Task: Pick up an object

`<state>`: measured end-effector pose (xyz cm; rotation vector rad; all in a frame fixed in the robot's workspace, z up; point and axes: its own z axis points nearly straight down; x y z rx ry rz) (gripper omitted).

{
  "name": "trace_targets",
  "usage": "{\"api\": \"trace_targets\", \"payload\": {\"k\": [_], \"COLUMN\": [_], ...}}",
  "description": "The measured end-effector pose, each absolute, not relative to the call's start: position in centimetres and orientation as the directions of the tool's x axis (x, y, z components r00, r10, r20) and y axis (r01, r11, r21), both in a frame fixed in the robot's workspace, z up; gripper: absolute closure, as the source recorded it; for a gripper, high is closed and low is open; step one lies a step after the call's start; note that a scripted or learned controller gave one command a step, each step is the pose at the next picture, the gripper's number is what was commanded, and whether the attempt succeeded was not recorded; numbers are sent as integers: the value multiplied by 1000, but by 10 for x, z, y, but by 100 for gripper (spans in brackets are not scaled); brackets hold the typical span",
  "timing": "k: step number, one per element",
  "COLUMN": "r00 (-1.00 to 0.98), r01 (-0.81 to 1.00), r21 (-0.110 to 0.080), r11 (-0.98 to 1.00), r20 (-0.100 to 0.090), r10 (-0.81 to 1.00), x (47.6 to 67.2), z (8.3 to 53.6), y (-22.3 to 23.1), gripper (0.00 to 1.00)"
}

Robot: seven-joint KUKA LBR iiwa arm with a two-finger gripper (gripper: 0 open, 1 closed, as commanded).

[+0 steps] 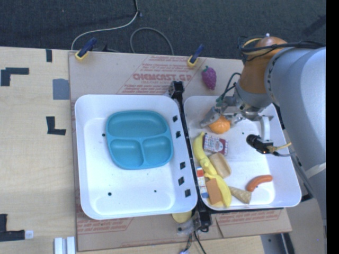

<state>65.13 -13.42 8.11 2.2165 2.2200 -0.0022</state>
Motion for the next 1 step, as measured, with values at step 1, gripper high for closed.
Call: {"api": "trace_targets", "payload": {"k": [1], "r00": [-3], "r01": [1000], "r21": [6], "r11": [3], "r20": [-3], "r10": [1000], "x": [653], "z": [99], "y": [-134], "gripper": [100]}}
